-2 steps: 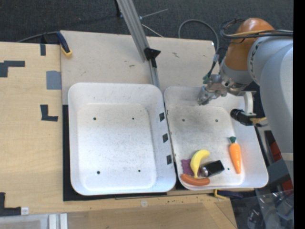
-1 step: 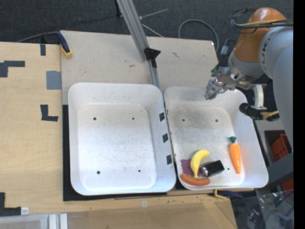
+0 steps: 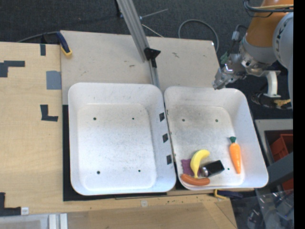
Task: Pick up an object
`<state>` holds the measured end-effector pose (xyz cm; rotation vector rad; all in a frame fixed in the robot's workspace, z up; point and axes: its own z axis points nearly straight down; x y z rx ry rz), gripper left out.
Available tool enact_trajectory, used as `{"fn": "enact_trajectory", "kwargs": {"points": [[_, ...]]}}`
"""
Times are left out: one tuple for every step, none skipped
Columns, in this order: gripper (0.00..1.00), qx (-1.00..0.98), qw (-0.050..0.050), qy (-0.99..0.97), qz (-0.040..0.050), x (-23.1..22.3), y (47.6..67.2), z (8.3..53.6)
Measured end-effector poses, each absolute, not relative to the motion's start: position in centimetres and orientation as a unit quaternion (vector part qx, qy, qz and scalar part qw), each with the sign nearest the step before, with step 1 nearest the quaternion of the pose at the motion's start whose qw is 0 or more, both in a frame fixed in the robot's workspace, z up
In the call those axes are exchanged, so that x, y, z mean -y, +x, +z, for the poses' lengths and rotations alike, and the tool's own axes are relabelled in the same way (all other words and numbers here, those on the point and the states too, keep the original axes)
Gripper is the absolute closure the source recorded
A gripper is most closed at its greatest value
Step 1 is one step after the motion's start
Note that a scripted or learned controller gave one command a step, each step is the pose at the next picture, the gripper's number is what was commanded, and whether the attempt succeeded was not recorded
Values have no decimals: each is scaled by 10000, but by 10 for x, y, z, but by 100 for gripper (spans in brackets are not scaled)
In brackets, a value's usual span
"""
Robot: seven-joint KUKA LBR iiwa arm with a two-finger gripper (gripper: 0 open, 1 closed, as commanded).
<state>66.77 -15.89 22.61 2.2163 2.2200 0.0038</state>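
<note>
Camera view
Gripper: the gripper is seen above the far right corner of the right bin; nothing is seen held in it, and its state cannot be told.
Objects: a banana, a carrot, a sausage and a black block are gathered at the right bin's near edge.
Key relation: the objects are judged to lie well apart from the gripper, towards the near edge; the carrot's long axis is seen running far-to-near.
Left bin: set beside the right one on the table.

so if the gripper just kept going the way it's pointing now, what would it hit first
The gripper points down and left over the far rim of the right bin. Going straight on, it would probably meet that rim or the bare floor just inside it, well short of the carrot and banana. Depth is unclear.
</note>
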Motion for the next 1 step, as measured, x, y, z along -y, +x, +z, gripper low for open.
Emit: {"fn": "enact_trajectory", "kwargs": {"points": [[100,-7076,-2,7067,-1,158,668,232]]}}
